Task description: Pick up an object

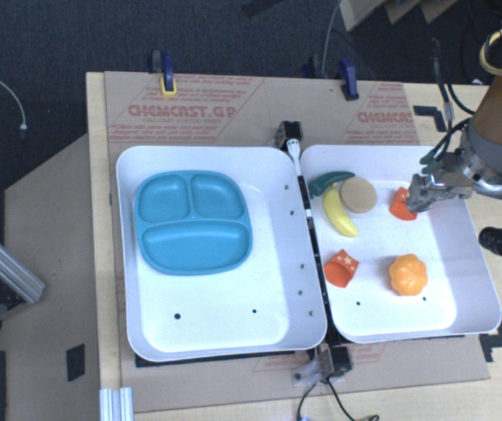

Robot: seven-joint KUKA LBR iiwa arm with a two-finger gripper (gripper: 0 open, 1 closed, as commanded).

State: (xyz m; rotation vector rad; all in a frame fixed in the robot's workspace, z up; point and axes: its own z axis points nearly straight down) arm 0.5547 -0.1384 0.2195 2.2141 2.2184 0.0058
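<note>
Pincer: the pincer point(419, 196) hangs low over the upper right part of the right bin point(462, 305), its tip right against a small orange-red object point(401, 205); whether it is released or clenched I cannot tell.

Likely target: that orange-red object, lying on the bin floor near the back wall, partly covered by the pincer. Too little of it shows to judge a long axis or which way it points.

Progress: nothing shows as lifted. Every item rests on the bin floor, so the pick looks not yet done; the closing and the lift are left.

Other items in the right bin: a yellow banana point(340, 213), long axis running from upper left to lower right, touching a tan round piece point(358, 196); a dark green piece point(330, 181) just above them; a red block point(341, 268); an orange pumpkin-like toy point(407, 274).

Left bin: the left bin point(225, 323) holds a blue divided tray point(194, 222), well apart from the pincer.

Worktop: the worktop point(233, 103) carries both bins side by side.
</note>
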